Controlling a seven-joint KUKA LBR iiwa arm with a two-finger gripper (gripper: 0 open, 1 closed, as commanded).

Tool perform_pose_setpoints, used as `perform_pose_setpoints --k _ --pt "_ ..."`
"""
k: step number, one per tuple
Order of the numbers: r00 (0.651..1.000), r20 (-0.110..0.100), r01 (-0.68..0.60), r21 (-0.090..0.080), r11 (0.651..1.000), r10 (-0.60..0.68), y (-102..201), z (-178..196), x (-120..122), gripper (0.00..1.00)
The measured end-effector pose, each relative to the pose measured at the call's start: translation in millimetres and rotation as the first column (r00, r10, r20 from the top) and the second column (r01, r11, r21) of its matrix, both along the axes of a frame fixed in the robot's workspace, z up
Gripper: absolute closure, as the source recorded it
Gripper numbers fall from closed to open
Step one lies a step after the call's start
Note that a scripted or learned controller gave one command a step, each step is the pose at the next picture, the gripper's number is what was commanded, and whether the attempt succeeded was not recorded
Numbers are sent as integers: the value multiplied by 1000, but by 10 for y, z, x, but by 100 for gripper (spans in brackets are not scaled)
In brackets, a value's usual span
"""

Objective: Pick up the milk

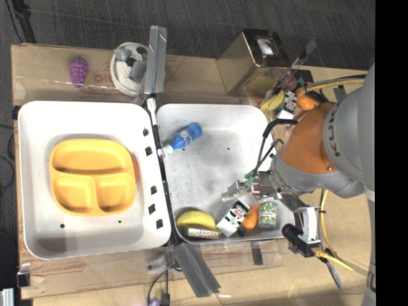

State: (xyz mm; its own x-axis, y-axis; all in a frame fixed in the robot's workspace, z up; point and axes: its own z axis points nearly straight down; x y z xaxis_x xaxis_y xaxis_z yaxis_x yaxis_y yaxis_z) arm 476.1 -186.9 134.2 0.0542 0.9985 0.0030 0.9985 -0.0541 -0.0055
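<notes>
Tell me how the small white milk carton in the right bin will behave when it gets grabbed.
The small white milk carton lies tilted on its side, so it probably won't tip further. Its boxy shape suggests it slides rather than rolls. Wedged between the yellow banana and orange carrot, it may drag them along.
</notes>
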Motion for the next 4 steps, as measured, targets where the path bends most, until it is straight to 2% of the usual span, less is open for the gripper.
perform_pose_setpoints --k 1,2,3,4 --pt "994 1 109 -1 994 -109 335 -434 -1 0" --pt "998 -1 -69 1 998 69 753 -436 109 0" --pt "1000 0 -25 -1 1000 25 908 -150 495 0" --pt "1000 2 16 -2 1000 -16 477 -427 0 0"
